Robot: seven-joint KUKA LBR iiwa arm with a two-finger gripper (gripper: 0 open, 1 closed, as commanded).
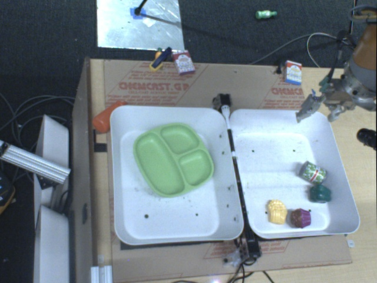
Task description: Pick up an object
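Where dark carpet shows, bench (194, 78), two white bins (177, 232).

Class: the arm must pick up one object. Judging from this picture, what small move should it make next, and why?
Probably swing the gripper toward the near end of the right bin and lower over the small can. The gripper hovers open above the bin's far rim, holding nothing, while all four objects lie at the near end.
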